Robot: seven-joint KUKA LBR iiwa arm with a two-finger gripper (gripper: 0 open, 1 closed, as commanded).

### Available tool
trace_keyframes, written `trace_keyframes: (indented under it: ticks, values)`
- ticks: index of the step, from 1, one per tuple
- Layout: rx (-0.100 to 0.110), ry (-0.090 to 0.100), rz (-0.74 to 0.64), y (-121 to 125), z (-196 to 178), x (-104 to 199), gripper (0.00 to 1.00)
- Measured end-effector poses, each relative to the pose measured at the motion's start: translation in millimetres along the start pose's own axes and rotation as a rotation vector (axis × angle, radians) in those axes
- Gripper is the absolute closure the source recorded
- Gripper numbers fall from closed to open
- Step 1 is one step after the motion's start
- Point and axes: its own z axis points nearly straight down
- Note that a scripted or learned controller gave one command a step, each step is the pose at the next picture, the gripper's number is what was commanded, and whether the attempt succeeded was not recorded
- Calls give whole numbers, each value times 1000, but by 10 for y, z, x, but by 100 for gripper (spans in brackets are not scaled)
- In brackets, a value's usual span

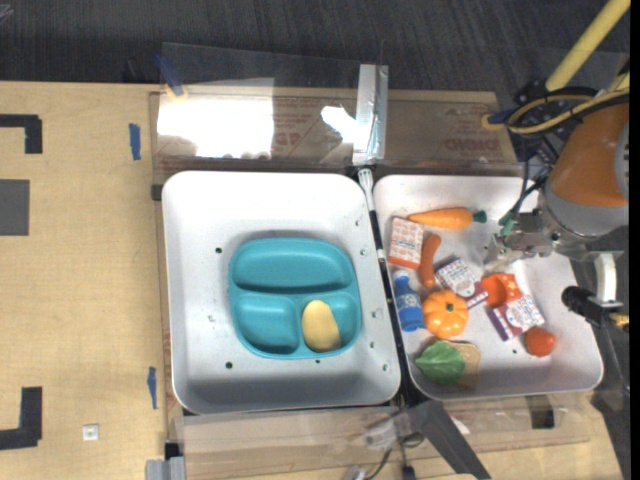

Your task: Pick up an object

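We see even, bright overhead light, with a strong white glare on the clear plastic sheet just behind the left bin. Shadows inside that bin are soft, and the whole frame looks slightly grainy and soft-focused.

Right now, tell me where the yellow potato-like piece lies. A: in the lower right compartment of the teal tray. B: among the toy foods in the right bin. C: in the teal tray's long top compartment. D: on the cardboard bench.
A: the yellow piece sits in the lower right compartment of the teal tray, inside the left bin.
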Motion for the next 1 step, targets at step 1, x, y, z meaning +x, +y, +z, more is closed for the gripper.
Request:
trace_keyframes:
  ticks: [1]
  values:
    - [-1,0,506,161,-248,220,100]
